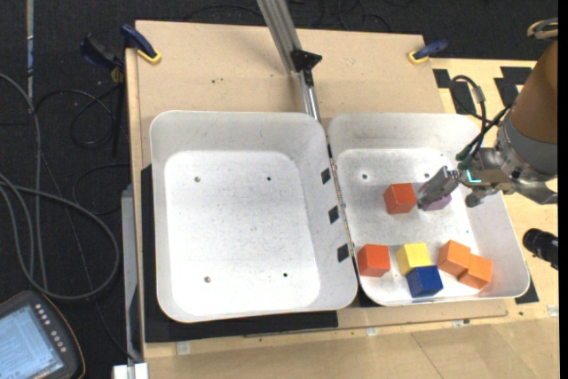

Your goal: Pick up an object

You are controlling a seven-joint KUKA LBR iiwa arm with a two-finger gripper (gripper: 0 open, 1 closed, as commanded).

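The orange cube point(400, 197) sits in the right bin point(506, 235), just left of the fingers point(437, 189). A purple object point(437, 200) lies directly beneath the fingers, touching or nearly touching them. Finger opening: cannot be determined; nothing is visibly clamped between them. Along the right bin's front edge lie a second orange cube point(374, 259), a yellow cube point(413, 256), a blue cube point(425, 280) and two orange blocks point(466, 264). The left bin point(177, 138) sits beside it on the counter point(222, 67)
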